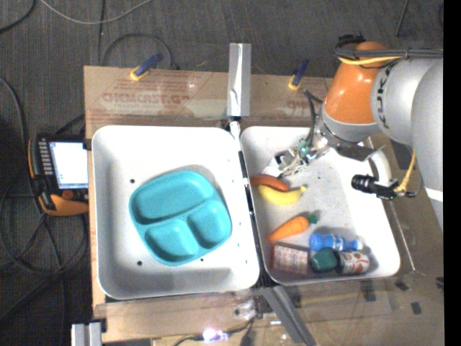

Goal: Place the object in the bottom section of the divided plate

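A blue divided plate [180,216] lies in the left bin [108,193], with one large section toward the back and two smaller ones toward the front. My gripper [294,161] hangs low in the back of the right bin [374,222], below the orange wrist band [356,85]. Just in front of it and to the left lie a red-orange sausage [269,183] and a yellow banana [284,195]. The gripper looks close above them, and I cannot tell whether it touches either.
Further forward in the right bin lie a carrot [291,227], a clear bottle with a blue cap [336,242], a labelled can [289,258], a dark green item [324,261] and a red can [354,263]. A black fitting [366,184] juts from the arm over the bin's right side.
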